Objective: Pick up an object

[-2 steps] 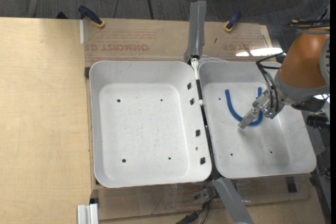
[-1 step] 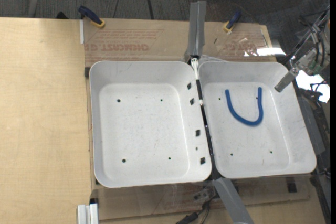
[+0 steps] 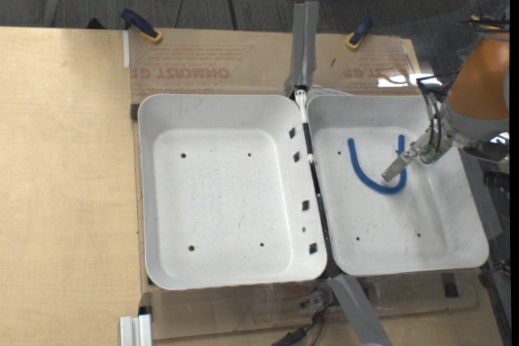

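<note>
One target: blue cord [image 3: 369, 173], curved, lying in the right bin [image 3: 454, 255].
Gripper [image 3: 396, 168]: at the cord's right end, touching or just above; finger state cannot tell.
Advice: straddle the cord squarely, close fully, lift straight, as it looks limp.

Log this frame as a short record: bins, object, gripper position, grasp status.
bins: left bin and right bin, side by side
object: blue curved tube, lying in the right bin
gripper: gripper low in the right bin, at the tube's right end
grasp status: no hold confirmed; tube rests on the bin floor
</note>
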Available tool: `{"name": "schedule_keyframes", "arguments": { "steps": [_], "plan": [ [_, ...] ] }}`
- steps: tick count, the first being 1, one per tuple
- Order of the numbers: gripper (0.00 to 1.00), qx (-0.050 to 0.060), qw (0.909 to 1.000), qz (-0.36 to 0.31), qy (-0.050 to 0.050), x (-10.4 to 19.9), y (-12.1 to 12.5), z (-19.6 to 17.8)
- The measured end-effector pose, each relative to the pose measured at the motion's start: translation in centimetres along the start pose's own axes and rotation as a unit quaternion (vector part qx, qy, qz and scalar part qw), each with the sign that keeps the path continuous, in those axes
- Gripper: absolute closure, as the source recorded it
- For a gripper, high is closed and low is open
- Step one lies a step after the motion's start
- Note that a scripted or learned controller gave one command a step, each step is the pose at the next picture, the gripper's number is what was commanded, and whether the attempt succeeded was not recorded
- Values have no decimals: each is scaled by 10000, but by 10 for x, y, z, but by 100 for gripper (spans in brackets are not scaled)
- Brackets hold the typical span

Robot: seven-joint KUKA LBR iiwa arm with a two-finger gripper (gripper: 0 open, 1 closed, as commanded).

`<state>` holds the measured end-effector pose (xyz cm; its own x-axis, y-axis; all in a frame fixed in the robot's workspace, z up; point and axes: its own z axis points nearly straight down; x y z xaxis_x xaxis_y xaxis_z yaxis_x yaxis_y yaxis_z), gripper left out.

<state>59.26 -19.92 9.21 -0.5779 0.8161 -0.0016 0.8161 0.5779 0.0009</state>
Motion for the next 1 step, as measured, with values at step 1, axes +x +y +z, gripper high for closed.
{"name": "schedule_keyframes", "arguments": {
  "steps": [1],
  "plan": [
    [0, -16, 9996, 269, -20, -3, 78, -154]
  ]
}}
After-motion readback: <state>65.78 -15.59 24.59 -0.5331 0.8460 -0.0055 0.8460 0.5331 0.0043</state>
